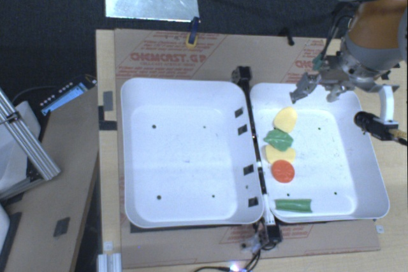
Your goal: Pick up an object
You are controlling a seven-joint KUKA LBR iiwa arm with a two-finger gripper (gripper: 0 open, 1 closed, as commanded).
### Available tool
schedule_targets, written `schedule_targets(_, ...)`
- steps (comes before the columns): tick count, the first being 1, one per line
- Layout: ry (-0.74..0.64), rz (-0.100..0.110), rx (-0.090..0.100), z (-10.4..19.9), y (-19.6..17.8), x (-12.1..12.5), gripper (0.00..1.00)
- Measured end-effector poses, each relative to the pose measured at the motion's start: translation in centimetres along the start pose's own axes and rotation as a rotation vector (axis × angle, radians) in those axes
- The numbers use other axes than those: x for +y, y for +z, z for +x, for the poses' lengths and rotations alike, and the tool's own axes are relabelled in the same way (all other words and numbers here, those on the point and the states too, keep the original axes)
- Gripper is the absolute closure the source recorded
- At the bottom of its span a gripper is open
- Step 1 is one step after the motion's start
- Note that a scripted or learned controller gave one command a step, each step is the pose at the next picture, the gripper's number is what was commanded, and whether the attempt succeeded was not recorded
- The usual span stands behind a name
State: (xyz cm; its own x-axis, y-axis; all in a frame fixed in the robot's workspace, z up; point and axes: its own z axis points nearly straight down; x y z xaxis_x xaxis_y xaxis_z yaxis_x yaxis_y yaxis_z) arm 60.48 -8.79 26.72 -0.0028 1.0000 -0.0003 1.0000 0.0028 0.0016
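the gripper (317, 91) hangs over the far edge of the right bin (357, 156), its two fingers spread apart with nothing between them. in that bin, near the divider, lie a yellow piece (285, 118), a green leafy piece (278, 137), a second yellow piece (281, 154), an orange-red round piece (283, 171) and a green long piece (293, 205). the cardboard sheet (167, 55) under the bins bears red print, perhaps "chemcast gp". the left bin (185, 150) sits beside.

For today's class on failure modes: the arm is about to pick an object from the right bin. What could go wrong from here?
1. The yellow piece, green leaf and orange disc lie touching in a row, so the claw might nudge neighbours.
2. They sit near the divider, which a finger might strike.
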Motion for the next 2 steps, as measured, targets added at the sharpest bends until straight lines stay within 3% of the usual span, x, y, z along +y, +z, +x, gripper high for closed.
schedule_targets(1, -0.002, -0.003, 0.000, 0.0, -1.1, 0.1, 1.00)
schedule_targets(2, -0.011, -0.006, 0.004, 9.3, -6.7, -2.0, 1.00)
